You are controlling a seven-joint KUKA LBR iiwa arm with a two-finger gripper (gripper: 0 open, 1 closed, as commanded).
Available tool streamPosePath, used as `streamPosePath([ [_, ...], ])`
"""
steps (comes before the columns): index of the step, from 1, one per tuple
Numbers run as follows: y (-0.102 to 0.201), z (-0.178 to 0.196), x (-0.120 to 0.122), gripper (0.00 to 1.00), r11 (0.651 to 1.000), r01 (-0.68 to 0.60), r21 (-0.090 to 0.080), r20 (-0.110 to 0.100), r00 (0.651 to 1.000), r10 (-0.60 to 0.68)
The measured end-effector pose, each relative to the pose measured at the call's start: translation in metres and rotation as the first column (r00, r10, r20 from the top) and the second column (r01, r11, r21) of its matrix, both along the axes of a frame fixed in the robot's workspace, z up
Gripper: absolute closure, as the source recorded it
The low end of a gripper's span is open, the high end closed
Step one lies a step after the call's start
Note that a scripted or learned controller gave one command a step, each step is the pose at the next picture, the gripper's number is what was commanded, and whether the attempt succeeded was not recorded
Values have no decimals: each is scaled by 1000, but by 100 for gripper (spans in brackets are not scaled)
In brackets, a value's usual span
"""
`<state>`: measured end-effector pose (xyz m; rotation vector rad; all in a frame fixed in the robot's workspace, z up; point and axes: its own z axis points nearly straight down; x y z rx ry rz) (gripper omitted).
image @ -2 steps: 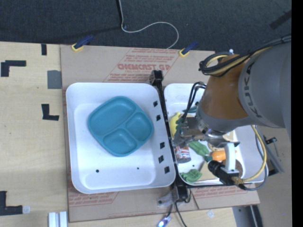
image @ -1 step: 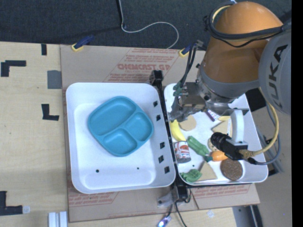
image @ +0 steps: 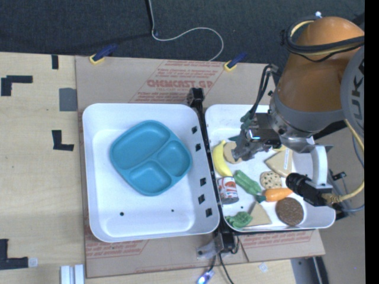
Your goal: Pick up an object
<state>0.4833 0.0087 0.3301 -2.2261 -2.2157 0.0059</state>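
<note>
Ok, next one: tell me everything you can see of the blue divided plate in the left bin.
The blue divided plate is a light blue, matte, plastic-looking dish with rounded corners and three compartments, one large and two smaller, parted by raised ridges. It lies flat, right side up and turned at a slant, on the floor of the left bin, toward the far side. Its compartments hold nothing. It sits apart from the bin walls, and the gripper is over the right bin.

Right bin (image: 323,222) packed, left roomy.
Banana (image: 221,160), can (image: 228,190), carrot (image: 278,194), cookie (image: 290,211) crowd right bin; left bin (image: 100,176) w/ blue plate (image: 151,157) only, open around it.
</note>
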Motion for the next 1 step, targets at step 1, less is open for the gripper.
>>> streamPosePath([
  [1, 49, 56, 1, 100, 1000, -12, 4, 7, 1000, 12],
])
